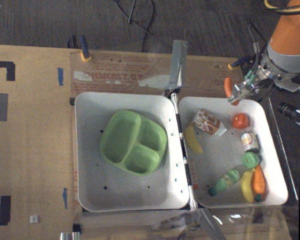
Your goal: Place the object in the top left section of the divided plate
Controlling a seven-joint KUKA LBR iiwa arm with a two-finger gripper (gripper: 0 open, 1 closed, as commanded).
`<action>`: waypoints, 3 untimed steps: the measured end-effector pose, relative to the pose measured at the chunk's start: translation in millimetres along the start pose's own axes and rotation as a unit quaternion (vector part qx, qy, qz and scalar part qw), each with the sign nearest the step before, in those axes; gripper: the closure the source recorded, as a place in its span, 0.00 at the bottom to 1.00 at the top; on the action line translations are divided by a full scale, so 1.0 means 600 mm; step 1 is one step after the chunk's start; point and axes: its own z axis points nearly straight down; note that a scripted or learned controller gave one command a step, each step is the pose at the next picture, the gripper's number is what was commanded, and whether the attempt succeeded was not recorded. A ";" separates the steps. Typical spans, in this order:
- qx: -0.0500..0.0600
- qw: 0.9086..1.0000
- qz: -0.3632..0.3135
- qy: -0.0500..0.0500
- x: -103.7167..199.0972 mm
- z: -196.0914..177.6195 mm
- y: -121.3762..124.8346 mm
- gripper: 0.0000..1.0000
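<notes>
The green divided plate (pixel 133 141) lies tilted in the left bin (pixel 88 188), and nothing sits in its three sections. My gripper (pixel 238 95) hangs over the back rim of the right bin (pixel 275 195), just behind and left of a red tomato (pixel 241 120). A small orange piece (pixel 228 86) shows right beside the gripper; I cannot tell whether it is held or belongs to the bench. Loose in the right bin lie a juice carton (pixel 208 122), a yellow banana (pixel 192 139), a small can (pixel 249 141) and a green bottle (pixel 225 181).
At the right bin's front right lie a green round piece (pixel 251 159), a yellow fruit (pixel 246 187) and a carrot (pixel 258 182). A metal divider (pixel 181 142) separates the bins. Cables and clamps lie behind the bench.
</notes>
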 end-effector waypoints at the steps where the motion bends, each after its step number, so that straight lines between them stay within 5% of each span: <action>1: 0.002 0.996 0.093 0.001 -0.074 0.040 -0.049 1.00; 2: 0.001 0.989 0.150 0.001 -0.004 0.111 0.043 1.00; 3: 0.002 0.994 0.106 0.001 0.116 0.122 0.062 1.00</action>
